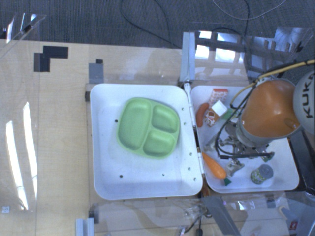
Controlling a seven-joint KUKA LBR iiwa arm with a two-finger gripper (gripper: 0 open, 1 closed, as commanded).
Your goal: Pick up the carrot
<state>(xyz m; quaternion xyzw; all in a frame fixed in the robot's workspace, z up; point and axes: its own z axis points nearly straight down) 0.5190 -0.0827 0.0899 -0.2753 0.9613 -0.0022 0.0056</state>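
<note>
The carrot (215, 165) is lying in the right bin (290, 178), hard against the rim it shares with the left bin (106, 181), its green stub pointing toward the near rim. The gripper (235, 167) is hanging just beside the carrot, on the side away from that shared rim, low over the bin floor, and nothing is sitting between its metal parts. Whether it is apart or together I cannot tell, since the orange band (268, 109) of the arm is covering most of the wrist from above. This looks like the approach step, with the grasp not yet made. The next move probably calls for shifting toward the shared rim until the carrot's thick middle is centred, then lowering and closing; the wall so near the carrot is leaving little room on that side. Beyond the carrot, a red sausage-like piece (202, 114) and a small packet (217, 107) are lying partly under the cables (231, 127), hard to make out. A greyish round thing (261, 174) is sitting past the gripper from the carrot. A green tray (147, 128) is resting in the left bin.
</note>
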